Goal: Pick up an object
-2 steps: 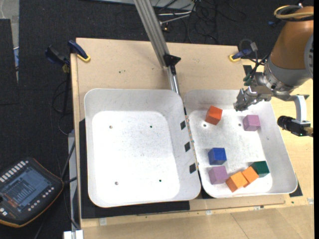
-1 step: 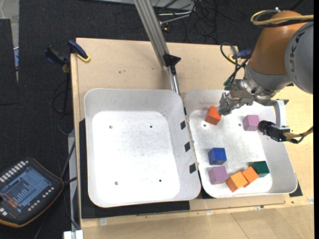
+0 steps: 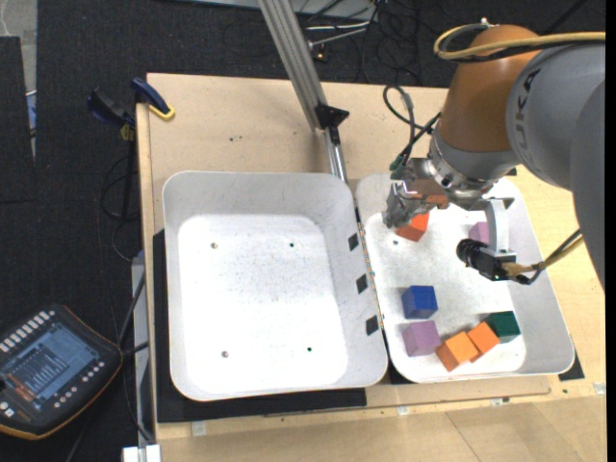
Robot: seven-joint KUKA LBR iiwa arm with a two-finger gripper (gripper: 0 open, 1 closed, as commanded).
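Starting at the front of the bench, we've got the right bin (image 3: 539, 354) with a little cluster near its front rim: an orange block (image 3: 458, 347) touching a green block (image 3: 502, 327), and a purple block (image 3: 420, 337) just beside them. Right behind the purple one sits a blue block (image 3: 419, 301). None of these look disturbed. The left bin (image 3: 183, 287) is next door, bare white floor as far as we can see.

Further back in the right bin is where the action is. The gripper (image 3: 408, 212) is down low over a red-orange block (image 3: 413, 227) near the bin's back left corner — the block peeks out just under the fingertips. Honestly we can't tell from this angle whether the fingers are apart or squeezed together, or whether the block is actually between them or just lying beneath. There's also a pink block (image 3: 478, 231) off to the side, partly hidden by the wrist hardware.

So where's the task at? Our read: the arm has picked its target and is at the grab stage, but nothing is clearly lifted yet — the block looks like it's at floor level. Closing securely and raising it clear of the bin is still to do.
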